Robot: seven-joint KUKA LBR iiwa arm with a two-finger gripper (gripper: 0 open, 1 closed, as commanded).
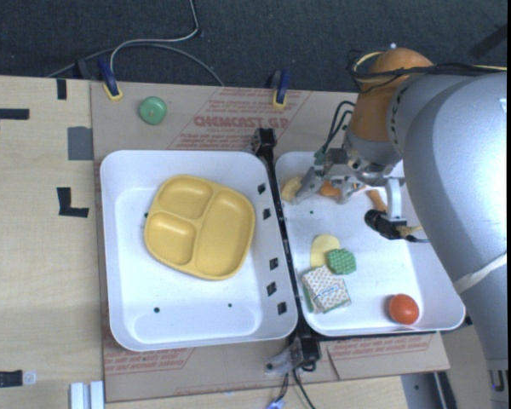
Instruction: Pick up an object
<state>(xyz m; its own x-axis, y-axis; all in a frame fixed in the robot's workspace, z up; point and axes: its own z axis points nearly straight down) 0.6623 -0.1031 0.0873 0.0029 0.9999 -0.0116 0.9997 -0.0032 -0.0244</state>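
Pale wooden bench under a sheet of brown cardboard, bearing two shallow white bins side by side. Gripper low over the right bin, toward that bin's 11 o'clock corner, on the end of the grey arm with its orange band. Open or closed: cannot tell from this angle. Right at the gripper, a small orange piece, partly covered by the metal; touching or not, unclear. At 9 o'clock from the gripper, just beside it, a yellowish piece close against the divider between the bins. At 3 o'clock, near, a second orange piece. Further out, at 6 o'clock from the gripper, a pale yellow disc flat on the bin floor, with a green knobbly piece touching it at its 4 o'clock. At 6 o'clock from those two, a small patterned packet, lying askew, near the bin's 7 o'clock corner. At the bin's 5 o'clock, well apart from the gripper, a red-orange ball. Across the divider, the left bin, holding a yellow divided plate of three compartments, turned slightly, near the bin's middle. Outside both bins, at 11 o'clock from the left bin, a green ball on the cardboard. Along the cardboard's far edge, blue-and-yellow clamps.
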